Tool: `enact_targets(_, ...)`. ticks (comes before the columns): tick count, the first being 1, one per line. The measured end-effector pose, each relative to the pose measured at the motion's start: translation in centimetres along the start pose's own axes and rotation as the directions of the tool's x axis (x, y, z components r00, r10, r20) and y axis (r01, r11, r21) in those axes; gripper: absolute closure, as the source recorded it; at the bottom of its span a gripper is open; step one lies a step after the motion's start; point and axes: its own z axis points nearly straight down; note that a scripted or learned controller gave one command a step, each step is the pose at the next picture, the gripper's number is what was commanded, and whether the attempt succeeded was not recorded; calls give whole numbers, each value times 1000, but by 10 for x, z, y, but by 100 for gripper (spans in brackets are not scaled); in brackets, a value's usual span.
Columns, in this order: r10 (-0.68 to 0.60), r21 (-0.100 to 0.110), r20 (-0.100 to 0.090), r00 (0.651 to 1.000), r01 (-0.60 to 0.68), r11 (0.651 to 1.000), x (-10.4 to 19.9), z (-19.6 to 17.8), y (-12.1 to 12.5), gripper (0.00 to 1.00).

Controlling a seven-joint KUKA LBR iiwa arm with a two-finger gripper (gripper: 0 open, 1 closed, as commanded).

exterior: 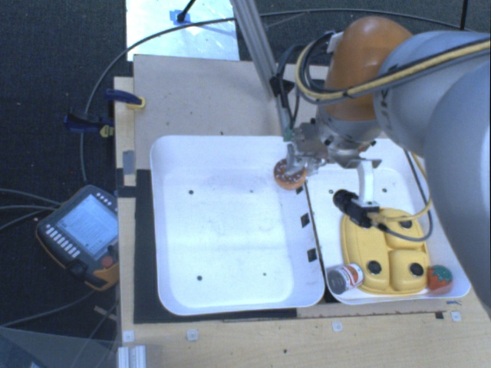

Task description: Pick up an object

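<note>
On the bench, the left shallow white bin (pixel 230 228) lies bare; at its two o'clock corner the gripper (pixel 292 167) clasps a small brown ring-shaped object (pixel 289 176), apparently carrying it across.

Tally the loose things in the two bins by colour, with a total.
Yellow: 1, the toy
Silver with red: 1, the can
Red: 1, the strawberry
Orange-brown: 1, the round piece at the gripper
Total: 4

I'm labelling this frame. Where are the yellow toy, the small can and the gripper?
yellow toy (pixel 383 263): camera view, its top face.
small can (pixel 344 278): camera view, its side.
gripper (pixel 291 171): camera view, between its fingertips.
</note>
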Motion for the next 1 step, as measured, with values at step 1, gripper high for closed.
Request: enact_targets(1, 0, 1, 0, 1000, 0, 1000, 52, 7, 9, 100)
